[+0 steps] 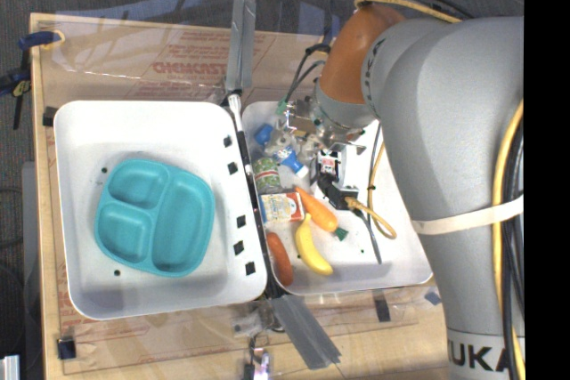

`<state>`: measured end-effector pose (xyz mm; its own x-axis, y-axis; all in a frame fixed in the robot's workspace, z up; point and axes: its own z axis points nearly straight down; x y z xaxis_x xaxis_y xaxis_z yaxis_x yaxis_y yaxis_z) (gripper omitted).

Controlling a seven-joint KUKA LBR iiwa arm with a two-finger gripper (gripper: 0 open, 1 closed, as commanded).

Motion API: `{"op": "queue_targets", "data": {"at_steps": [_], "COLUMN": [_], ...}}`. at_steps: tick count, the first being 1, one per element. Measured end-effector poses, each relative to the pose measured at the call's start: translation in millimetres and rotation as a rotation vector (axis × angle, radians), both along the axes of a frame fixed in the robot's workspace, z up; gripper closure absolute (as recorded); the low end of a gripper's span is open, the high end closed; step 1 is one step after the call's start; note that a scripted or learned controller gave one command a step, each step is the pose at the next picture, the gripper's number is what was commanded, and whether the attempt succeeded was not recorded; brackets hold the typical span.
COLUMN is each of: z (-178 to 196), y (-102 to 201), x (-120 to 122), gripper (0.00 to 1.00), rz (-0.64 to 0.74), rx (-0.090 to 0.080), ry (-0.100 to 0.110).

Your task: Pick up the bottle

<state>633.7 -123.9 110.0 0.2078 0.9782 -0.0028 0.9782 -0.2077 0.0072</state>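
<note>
The bottle (267,173) lies in the right bin (392,267), against its left wall, blue cap toward the far end and long axis along that wall. The gripper (298,133) hangs just beside its cap end, to the right; finger state cannot be told.

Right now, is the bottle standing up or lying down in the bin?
Lying down: the bottle lies lengthwise along the right bin's left wall, blue cap toward the far end, beside the hand.

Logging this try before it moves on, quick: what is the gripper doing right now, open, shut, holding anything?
Gripper: down in the right bin over the bottle; open or shut cannot be told, no hold visible.
</note>
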Motion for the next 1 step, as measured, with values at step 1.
{"op": "queue_targets", "data": {"at_steps": [1], "z": [79.2], "y": [71.2], "x": [-2.4], "gripper": [1.0], "rz": [-0.189], "rx": [0.005], "ry": [0.012]}}
